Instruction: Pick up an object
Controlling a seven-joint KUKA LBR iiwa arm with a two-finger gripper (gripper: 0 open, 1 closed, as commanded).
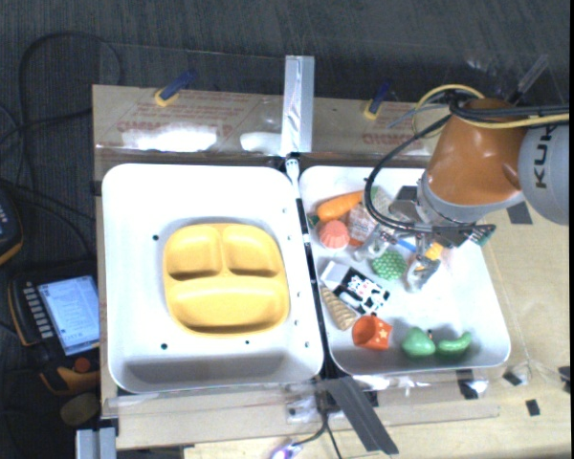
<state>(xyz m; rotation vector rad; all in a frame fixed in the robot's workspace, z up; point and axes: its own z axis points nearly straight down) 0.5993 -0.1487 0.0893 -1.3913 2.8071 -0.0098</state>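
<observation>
Gripper (408,256) low in right bin (488,299), over green ball (389,264); jaw state indiscernible. Approach step; next needs confirmed pinch, lift.

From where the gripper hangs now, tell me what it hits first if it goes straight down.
Most likely the green dotted toy, which lies right under the gripper in the right bin. Depth is hard to judge from this slanted view, so it could land on the bin floor just beside it.
</observation>
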